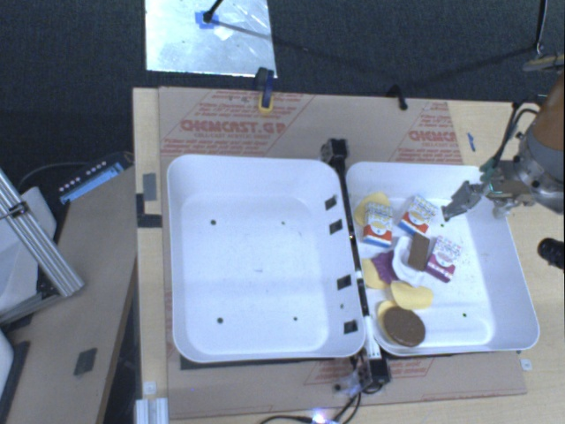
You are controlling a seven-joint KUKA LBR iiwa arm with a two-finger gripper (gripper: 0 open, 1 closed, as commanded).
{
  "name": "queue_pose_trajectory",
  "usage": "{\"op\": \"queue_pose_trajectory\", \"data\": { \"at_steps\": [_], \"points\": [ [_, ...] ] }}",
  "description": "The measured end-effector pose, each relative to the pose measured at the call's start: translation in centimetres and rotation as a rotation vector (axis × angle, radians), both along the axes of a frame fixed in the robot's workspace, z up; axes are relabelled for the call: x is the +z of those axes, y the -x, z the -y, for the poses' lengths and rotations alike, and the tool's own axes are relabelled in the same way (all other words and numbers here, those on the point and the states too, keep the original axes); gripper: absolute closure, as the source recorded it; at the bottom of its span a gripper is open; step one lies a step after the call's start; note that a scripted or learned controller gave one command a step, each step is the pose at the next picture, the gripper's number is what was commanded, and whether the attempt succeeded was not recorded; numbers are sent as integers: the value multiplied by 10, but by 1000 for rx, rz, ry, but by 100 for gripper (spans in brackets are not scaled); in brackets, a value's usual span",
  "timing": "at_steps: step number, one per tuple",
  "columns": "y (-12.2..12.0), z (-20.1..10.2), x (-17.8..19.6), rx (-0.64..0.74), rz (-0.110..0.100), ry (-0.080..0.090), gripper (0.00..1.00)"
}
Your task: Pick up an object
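The right bin (503,316) holds a heap of small items along its left side. Among them are a red, white and blue carton (378,223), a second small carton (418,212), a brown bar on a white wrapper (418,253), a purple and white packet (444,259), pale yellow pieces (412,296) and a round brown disc (403,327). My gripper (461,202) hangs over the upper right part of this bin, slanting down and left, just right of the second carton and apart from the heap.
The left bin (256,259) lies beside the right one, with black clips (335,228) along the shared rim. A shiny metal plate (210,25) and a yellow-blue clamp (264,91) sit at the back. An aluminium frame (35,246) stands at the far left.
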State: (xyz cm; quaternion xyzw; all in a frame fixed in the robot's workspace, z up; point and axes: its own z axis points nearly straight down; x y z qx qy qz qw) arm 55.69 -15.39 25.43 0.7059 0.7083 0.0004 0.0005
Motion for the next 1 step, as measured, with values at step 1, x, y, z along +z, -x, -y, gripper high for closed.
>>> {"op": "queue_pose_trajectory", "data": {
  "at_steps": [1],
  "points": [
    [-1,0,11,3,4,0,100]
  ]
}}
